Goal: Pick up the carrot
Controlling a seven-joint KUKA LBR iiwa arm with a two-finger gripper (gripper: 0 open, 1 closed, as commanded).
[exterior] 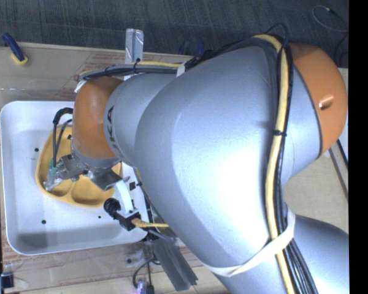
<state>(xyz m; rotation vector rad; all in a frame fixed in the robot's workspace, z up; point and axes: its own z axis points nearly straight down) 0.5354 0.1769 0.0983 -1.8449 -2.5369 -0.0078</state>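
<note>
You cannot make out the carrot; the arm (pixel 233 164) covers most of the scene. Its gripper (pixel 56 175) sits low over a yellow object (pixel 80 192) in the left bin (pixel 15 164), whose near and left walls leave bare white floor. Whether the gripper is open, you cannot tell.

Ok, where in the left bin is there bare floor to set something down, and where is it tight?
Bare floor of the left bin shows along its far-left wall and across the near-left corner, below the yellow object. It is crowded at the bin's right side, where the gripper sits on the yellow object and the arm covers the rest.
</note>
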